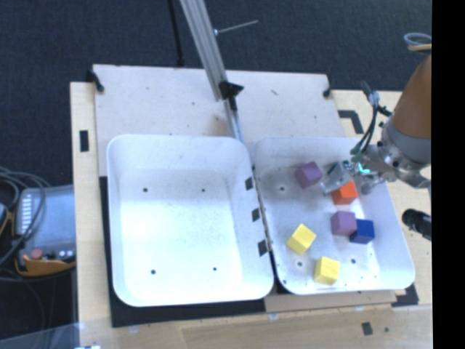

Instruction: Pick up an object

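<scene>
Orange foam-looking cube [346, 192] sits in the right-hand white bin [396, 264] directly under the tool [341, 179], whose grip I cannot make out; it looks light and slightly squashy, best pinched across two flat opposite faces.

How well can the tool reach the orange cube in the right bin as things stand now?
Probably yes. The tool hangs right at the orange cube, and nothing lies over the cube. The nearest purple cube sits just below it in the picture, so it may crowd that side.
</scene>
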You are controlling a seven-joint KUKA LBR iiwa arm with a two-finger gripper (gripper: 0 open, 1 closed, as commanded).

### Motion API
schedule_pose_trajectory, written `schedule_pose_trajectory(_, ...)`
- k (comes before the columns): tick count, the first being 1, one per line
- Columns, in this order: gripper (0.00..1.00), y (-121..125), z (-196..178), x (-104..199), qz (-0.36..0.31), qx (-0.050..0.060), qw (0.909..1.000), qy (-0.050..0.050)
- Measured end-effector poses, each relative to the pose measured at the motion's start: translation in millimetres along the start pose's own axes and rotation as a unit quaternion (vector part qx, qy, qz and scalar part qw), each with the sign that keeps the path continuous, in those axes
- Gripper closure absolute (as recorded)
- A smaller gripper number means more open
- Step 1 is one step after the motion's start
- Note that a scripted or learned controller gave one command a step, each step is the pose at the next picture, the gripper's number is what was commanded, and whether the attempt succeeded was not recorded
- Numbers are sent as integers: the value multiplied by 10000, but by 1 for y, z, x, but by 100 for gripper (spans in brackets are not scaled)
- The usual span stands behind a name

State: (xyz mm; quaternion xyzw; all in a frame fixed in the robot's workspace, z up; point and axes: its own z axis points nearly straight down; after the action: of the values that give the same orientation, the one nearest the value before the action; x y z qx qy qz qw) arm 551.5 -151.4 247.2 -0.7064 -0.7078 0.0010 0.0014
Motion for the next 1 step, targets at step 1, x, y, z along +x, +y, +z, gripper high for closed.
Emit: schedule_pose_trajectory(1, 0, 1, -2, 0, 10, -24, 10000, -5)
